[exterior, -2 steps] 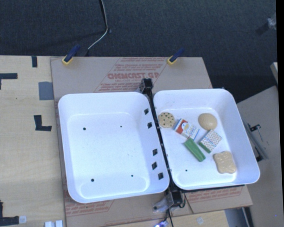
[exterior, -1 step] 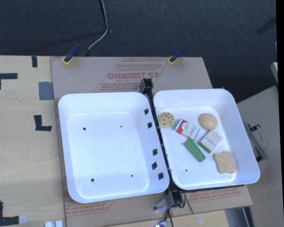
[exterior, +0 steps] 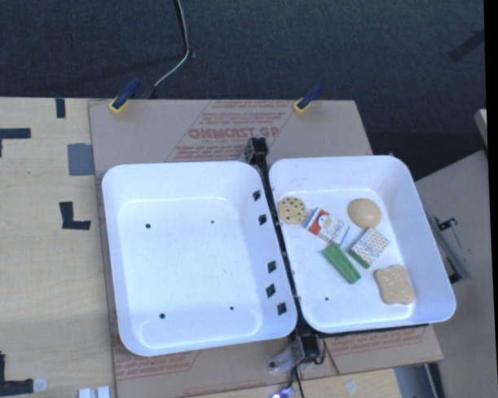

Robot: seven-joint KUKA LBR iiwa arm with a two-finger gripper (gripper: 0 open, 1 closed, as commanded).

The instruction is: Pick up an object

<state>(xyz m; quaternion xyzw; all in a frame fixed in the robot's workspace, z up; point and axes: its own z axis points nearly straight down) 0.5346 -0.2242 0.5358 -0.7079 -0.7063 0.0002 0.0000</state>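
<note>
Camera view looks down on two shallow white bins set side by side on a brown cardboard sheet (exterior: 230, 129). The left bin (exterior: 120, 239) fills the centre-left of the frame, and its floor offers wide open room out to every rim. The right bin (exterior: 399, 181) holds all the objects, gathered in the middle and right of its floor.

A round speckled cookie (exterior: 292, 209) lies nearest the shared centre edge, close to the black clips (exterior: 272, 267) that run along the seam. Just right of it sits a small red-and-white packet (exterior: 325, 226), and below that a green block (exterior: 342, 263) lies at a slant. A patterned white packet (exterior: 370, 246) touches or nearly touches the green block's upper end. A tan round bun-like piece (exterior: 364, 212) rests above it, and a tan biscuit-like piece (exterior: 394, 284) lies toward the lower right rim. The lower left floor of this bin is bare.

Two yellow-and-blue clamps (exterior: 125, 96) (exterior: 308, 97) pin the cardboard's upper edge. Whether the gripper is open or closed cannot be told.
</note>
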